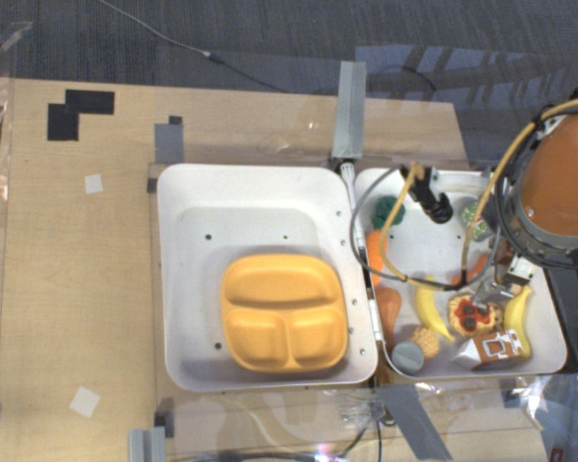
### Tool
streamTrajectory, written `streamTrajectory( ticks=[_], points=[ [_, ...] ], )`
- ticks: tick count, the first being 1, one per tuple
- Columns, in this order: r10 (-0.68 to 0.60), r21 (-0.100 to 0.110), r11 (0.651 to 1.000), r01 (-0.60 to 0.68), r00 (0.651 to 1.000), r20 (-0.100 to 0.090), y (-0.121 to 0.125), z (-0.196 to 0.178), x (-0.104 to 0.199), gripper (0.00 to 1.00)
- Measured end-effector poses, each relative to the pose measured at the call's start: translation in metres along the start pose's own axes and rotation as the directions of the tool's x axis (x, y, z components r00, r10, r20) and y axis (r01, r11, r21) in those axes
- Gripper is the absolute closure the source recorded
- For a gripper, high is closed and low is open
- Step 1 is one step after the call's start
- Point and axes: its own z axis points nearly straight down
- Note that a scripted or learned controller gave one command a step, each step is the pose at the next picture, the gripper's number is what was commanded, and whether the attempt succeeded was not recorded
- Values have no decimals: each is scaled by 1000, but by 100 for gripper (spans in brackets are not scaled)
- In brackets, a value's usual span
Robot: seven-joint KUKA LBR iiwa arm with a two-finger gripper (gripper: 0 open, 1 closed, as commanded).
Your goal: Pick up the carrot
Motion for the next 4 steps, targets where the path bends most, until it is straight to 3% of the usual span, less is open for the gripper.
streamTrajectory(
  ticks=[1,2,3,4],
  points=[
    [-130,-2,992,130,992,-6,49,-22,23,100],
    [-127,-4,992,127,992,-18,81,-142,83,100],
    [-79,2,997,79,997,4,55,-43,28,100],
    [-99,-1,995,99,995,-15,87,-149,65,100]
  ],
)
